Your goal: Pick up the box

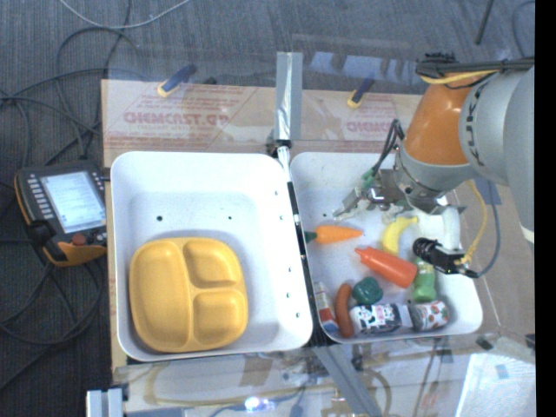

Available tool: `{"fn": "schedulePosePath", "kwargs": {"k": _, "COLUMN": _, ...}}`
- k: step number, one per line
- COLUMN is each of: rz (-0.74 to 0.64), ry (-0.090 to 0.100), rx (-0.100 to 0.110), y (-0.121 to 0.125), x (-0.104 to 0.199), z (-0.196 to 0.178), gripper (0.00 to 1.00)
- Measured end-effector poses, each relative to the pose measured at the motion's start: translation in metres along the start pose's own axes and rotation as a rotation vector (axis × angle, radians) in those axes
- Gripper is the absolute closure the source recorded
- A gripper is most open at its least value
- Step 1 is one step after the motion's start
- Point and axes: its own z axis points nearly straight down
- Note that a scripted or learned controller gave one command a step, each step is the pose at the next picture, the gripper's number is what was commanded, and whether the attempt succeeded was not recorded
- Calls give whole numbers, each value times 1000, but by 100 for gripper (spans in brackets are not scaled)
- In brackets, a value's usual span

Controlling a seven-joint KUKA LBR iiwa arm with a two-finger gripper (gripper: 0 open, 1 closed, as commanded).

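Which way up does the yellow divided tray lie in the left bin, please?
Right way up: the yellow divided tray shows its three hollow compartments to the camera.

In the left shallow white plastic bin (174,168), the far half lies bare, while a yellow three-compartment plastic tray (188,294) fills its near left. The right shallow white bin (323,174) is crowded along its near wall: a brown sausage-shaped toy (342,309), a cow-patterned carton lying on its side (380,317), an orange bottle-shaped toy (387,266) and a small carrot toy (337,233). Bare floor remains at its far left. The grey arm with the orange band (452,133) overhangs its far right.
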Motion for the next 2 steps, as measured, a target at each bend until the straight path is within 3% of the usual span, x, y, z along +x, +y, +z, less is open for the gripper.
{"fn": "schedulePosePath", "kwargs": {"k": 1, "rz": 23, "ry": -1, "rx": -15, "y": -58, "x": 2, "z": 58, "gripper": 0}}
{"fn": "schedulePosePath", "kwargs": {"k": 2, "rz": 192, "ry": 1, "rx": 1, "y": -105, "x": 18, "z": -34, "gripper": 0}}
